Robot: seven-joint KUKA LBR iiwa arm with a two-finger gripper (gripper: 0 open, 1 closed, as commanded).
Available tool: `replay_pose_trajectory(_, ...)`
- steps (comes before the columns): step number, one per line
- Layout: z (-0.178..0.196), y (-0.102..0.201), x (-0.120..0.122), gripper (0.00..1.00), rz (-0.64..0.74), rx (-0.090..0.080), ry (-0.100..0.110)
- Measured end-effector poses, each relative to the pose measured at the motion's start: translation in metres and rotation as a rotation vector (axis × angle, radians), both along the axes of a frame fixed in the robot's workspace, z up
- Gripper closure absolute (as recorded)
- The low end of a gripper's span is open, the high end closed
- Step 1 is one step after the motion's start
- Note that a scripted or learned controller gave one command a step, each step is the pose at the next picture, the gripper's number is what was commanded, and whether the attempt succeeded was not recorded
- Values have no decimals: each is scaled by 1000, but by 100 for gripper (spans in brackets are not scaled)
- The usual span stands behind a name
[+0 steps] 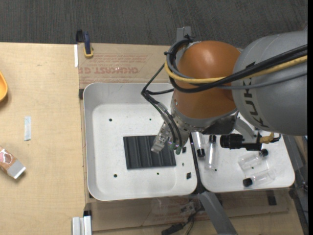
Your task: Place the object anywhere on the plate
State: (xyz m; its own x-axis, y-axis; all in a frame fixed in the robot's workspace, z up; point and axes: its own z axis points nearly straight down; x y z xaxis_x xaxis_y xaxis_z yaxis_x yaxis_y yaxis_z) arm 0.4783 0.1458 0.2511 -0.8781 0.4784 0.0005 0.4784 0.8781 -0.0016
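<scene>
Camera view: the grey arm (274,82) with its orange band (205,77) reaches over the desk (44,180). Left white bin (98,111) holds a dark ribbed plate (142,153). The tool (164,143) hangs over the plate's right edge; whether it is spread cannot be told. Clear items (254,168) lie in the right bin (283,175).

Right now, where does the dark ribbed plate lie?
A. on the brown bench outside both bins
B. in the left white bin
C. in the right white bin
B: the dark ribbed plate lies flat on the floor of the left white bin, under the arm's tip.
</scene>
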Motion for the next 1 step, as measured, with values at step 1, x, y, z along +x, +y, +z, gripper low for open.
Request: replay_pose_trajectory(1, 4, -12, 9, 100, -196, 0, -2)
